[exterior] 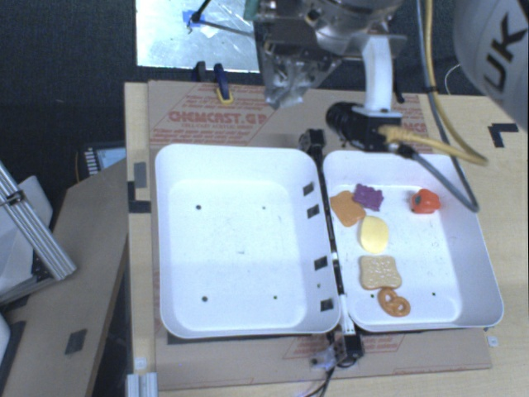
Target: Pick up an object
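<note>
A grey KUKA arm hangs over the far edge of a workbench, its gripper [285, 85] raised at the top centre of the frame, above the printed cardboard sheet [215, 116] that lies under two shallow white bins; the gripper sits too blurred and too high in the picture to tell how it is set, and nothing can be seen in it. The left bin [178, 222] fills the middle of the frame, its floor marked by a few dark dots. The right bin [471, 255], joined to it along a strip of black clips, holds the objects on offer, all grouped toward its left half: a purple toy piece [369, 195] at the upper part, an orange slab [347, 209] just beside it on the left, a red tomato-like piece with a green top [425, 201] apart to the right, a pale yellow oval [374, 234] below them, a square cracker [379, 271] lower still, and a small brown pretzel [394, 303] nearest the bottom edge. A yellow cable [434, 145] and a grey one trail across the upper right corner of that bin.
</note>
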Robot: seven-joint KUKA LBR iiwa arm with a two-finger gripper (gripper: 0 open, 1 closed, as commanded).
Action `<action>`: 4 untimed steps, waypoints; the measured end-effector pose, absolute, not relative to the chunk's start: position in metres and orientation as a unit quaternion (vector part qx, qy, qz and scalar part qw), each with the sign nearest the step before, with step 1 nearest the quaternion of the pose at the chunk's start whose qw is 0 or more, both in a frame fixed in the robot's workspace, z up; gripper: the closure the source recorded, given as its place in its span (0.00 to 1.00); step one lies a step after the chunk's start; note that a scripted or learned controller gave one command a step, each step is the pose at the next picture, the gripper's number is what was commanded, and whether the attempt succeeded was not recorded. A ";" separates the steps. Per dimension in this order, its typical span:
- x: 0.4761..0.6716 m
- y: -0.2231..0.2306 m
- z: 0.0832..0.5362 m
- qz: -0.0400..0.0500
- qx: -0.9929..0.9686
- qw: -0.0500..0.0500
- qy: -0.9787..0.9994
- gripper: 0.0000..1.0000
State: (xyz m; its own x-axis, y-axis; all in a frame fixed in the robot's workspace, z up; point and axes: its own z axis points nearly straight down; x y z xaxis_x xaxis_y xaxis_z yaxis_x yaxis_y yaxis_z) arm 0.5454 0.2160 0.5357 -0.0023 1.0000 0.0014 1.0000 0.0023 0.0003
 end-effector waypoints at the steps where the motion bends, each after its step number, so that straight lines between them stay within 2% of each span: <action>1: 0.542 0.235 0.535 -0.001 -0.705 0.000 -0.709 1.00; 2: 0.488 0.203 0.536 -0.001 -0.707 0.000 -0.707 1.00; 3: 0.486 0.236 0.517 0.000 -0.704 0.001 -0.710 1.00; 4: 0.509 0.234 0.536 -0.002 -0.707 -0.001 -0.707 1.00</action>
